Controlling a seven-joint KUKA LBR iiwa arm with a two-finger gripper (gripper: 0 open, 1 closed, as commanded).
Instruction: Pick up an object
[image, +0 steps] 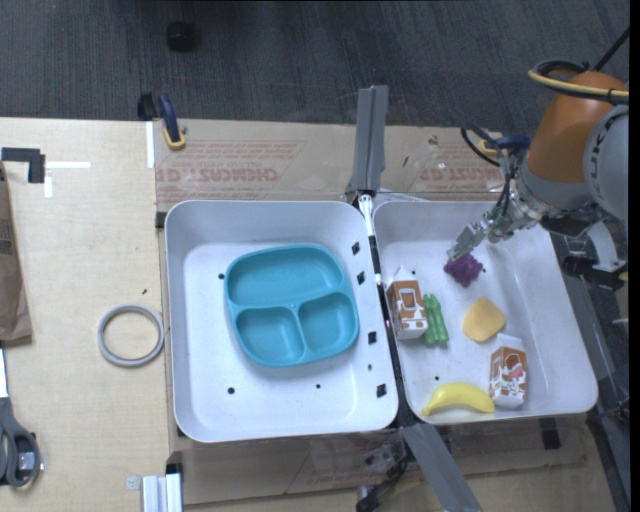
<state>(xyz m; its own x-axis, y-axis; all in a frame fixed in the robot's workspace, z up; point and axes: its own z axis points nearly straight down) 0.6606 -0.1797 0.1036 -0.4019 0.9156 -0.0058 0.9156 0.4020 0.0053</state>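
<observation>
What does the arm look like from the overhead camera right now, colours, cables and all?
The arm is grey with a wide orange band above the wrist. A yellow cable and a black one loop over the top of the band, and thin blue and dark wires run along the wrist. It narrows to a slim, grey metal gripper.

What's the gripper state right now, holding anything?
Gripper: just above the purple object in the right bin; open or shut cannot be told, and nothing is visibly held.
</observation>
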